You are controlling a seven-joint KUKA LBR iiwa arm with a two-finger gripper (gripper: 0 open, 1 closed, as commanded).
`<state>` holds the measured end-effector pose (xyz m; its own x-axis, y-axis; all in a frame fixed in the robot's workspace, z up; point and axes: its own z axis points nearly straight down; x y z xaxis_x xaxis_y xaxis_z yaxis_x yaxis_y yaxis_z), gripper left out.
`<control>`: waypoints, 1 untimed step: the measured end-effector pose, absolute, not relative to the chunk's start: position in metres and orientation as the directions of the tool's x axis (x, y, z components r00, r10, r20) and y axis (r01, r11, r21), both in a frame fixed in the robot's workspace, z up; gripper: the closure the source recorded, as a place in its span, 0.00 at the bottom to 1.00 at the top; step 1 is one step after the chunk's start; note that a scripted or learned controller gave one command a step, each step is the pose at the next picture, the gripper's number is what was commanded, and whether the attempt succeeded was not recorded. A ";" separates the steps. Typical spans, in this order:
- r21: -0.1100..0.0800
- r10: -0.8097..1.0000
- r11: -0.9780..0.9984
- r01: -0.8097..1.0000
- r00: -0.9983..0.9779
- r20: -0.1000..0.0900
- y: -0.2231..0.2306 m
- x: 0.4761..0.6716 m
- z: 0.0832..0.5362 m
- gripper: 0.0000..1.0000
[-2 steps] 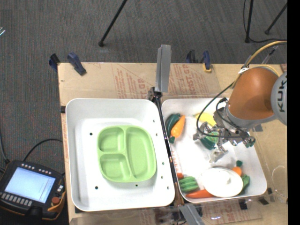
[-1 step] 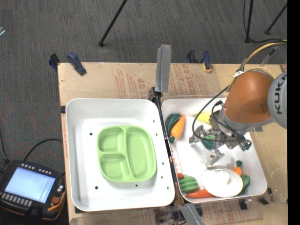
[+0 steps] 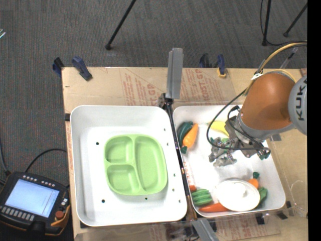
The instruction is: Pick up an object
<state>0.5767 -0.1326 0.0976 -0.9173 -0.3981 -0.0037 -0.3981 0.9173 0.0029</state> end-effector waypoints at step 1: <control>-0.001 -0.456 0.890 -0.456 -0.890 -0.010 -0.022 0.593 0.191 1.00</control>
